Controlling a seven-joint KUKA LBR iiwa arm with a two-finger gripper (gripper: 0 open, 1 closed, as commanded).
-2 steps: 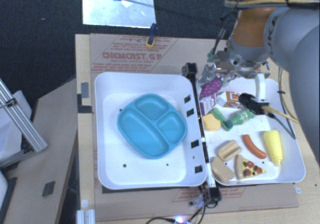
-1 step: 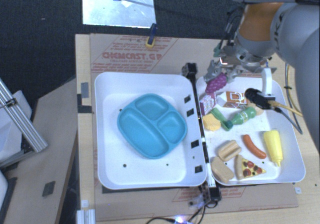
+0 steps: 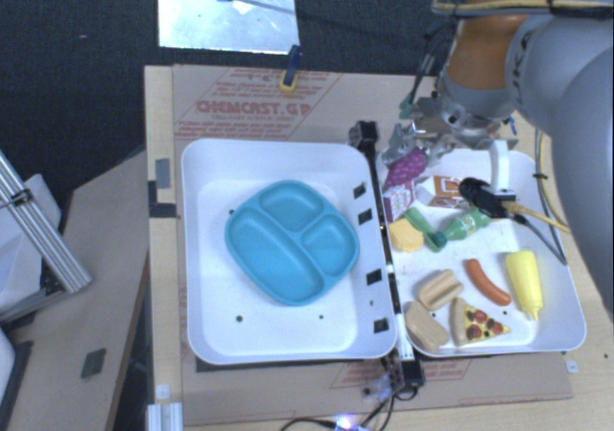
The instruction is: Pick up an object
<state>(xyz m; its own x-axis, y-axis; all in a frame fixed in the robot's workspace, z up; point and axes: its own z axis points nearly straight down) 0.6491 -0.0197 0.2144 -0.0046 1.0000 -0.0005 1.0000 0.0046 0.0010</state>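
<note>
1. Camera view: two white bins are sitting side by side on the tabletop. The left bin (image 3: pixel 206 227) is carrying a blue divided plate (image 3: pixel 292 241) near its middle; the right bin (image 3: pixel 566 319) is holding a scatter of toy food.
2. The arm is reaching in from the right edge, and the claw (image 3: pixel 411 139) is hanging over the far left corner of the right bin, close to the divider between the bins. Whether it is spread or pressed together I cannot tell; the wrist is covering too much of it.
3. Just beneath the claw a purple packet (image 3: pixel 406 171) is lying, seemingly the nearest candidate. I cannot tell whether the two are touching.
4. Other candidates are lying nearer the front edge: a yellow wedge (image 3: pixel 406 238), a green bottle (image 3: pixel 465 225), a red sausage (image 3: pixel 488 282), a yellow mustard bottle (image 3: pixel 525 282), a hot dog bun (image 3: pixel 438 288) and a pizza slice (image 3: pixel 480 324).
5. To do this step well, I judge the claw should be centring over the packet, descending straight, and closing across its narrow side, keeping clear of the bin wall and the neighbouring carton (image 3: pixel 445 191).
</note>
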